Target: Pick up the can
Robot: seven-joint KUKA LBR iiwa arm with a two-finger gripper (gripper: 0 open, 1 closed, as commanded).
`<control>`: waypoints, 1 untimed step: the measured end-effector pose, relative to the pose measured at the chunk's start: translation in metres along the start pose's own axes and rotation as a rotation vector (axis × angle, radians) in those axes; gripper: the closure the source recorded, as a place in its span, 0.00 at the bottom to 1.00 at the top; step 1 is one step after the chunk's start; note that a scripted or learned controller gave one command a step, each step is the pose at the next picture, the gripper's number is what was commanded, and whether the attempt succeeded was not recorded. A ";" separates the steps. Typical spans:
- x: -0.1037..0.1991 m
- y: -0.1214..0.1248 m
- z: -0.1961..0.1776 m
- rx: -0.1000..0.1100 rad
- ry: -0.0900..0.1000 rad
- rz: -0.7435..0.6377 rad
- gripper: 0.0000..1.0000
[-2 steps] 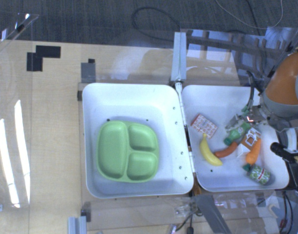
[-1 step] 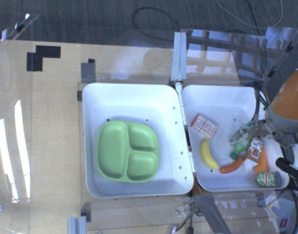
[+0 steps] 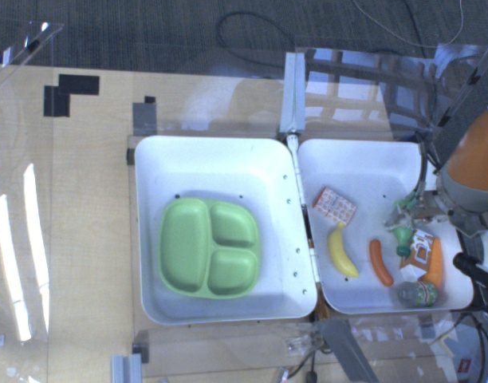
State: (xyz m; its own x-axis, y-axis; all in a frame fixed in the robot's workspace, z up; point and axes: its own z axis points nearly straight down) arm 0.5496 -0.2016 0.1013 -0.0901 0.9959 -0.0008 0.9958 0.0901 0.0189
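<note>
1. While I watch from the overhead camera, the arm (image 3: 474, 162) sits at the right edge, its orange band above the right bin (image 3: 364, 154).
2. I see the jaws (image 3: 411, 211) low over the right bin's far right side, but whether they are apart or together I cannot tell; the parts there are small and tangled.
3. I take the can (image 3: 418, 294) to be the greyish object with a green band lying on its side in the right bin's near right corner, just below an orange-and-white carton (image 3: 423, 255). It looks blurred.
4. A red sausage (image 3: 379, 262) lies left of the carton, and a banana (image 3: 341, 251) lies left of that, apart from it.
5. A small patterned red-and-white packet (image 3: 334, 205) rests just above the banana.
6. A small green item (image 3: 402, 236) sits beside the carton, under the jaws.
7. I see a green divided plate (image 3: 210, 246) in the left bin (image 3: 148, 214).
8. Both bins rest on the pale wooden surface (image 3: 68, 214).
</note>
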 end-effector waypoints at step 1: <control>0.070 0.057 -0.080 0.013 -0.002 0.322 1.00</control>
State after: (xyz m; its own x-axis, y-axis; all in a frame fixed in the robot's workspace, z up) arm 0.5984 -0.1273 0.1824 0.2293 0.9734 0.0010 0.9733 -0.2293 0.0061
